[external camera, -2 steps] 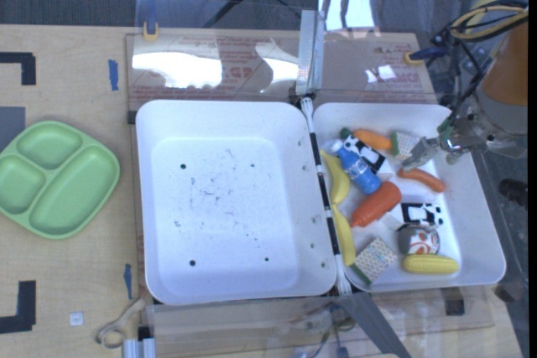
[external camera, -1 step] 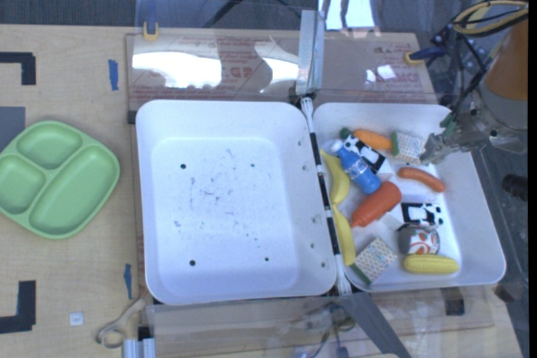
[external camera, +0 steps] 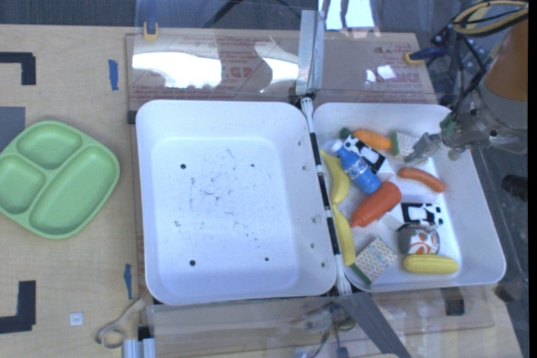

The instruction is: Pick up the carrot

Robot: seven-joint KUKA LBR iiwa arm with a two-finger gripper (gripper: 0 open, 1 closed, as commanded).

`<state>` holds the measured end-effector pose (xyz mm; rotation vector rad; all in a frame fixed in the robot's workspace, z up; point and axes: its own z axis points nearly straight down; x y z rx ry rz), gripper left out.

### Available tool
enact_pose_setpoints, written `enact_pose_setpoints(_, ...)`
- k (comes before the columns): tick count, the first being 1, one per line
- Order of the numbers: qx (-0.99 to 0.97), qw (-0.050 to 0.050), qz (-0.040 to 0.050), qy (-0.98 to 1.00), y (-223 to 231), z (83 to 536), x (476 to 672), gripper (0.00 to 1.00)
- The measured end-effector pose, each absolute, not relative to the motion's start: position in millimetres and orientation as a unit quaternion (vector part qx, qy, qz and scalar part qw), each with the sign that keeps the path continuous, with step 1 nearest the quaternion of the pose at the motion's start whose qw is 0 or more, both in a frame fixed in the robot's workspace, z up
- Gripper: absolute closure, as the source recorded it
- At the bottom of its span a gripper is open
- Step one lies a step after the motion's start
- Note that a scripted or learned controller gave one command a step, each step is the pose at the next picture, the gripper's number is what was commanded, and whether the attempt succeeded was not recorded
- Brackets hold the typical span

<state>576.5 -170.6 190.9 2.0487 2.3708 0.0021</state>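
Observation:
The carrot point(external camera: 372, 140) is a small orange piece with a green stub at its left end. It lies near the back of the right bin point(external camera: 482, 218), beside a black-and-white toy point(external camera: 365, 153). A larger orange-red tapered piece point(external camera: 375, 204) lies mid-bin. My gripper point(external camera: 430, 145) hangs over the right bin's back right part. It is a little to the right of the carrot and above an orange sausage-like piece point(external camera: 419, 177). Nothing is seen held in it.
The right bin also holds a blue bottle point(external camera: 359, 168), yellow bananas point(external camera: 338, 180), a can point(external camera: 417, 241), a yellow piece point(external camera: 430, 265) and a sponge point(external camera: 375, 257). The left bin point(external camera: 151, 180) adjoins it. A green divided plate point(external camera: 54, 178) lies far left.

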Motion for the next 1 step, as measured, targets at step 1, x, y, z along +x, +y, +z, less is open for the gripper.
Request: enact_pose_setpoints(1,0.597,0.003,0.0005,0.802,-140.4,184.2,641.6,0.0)
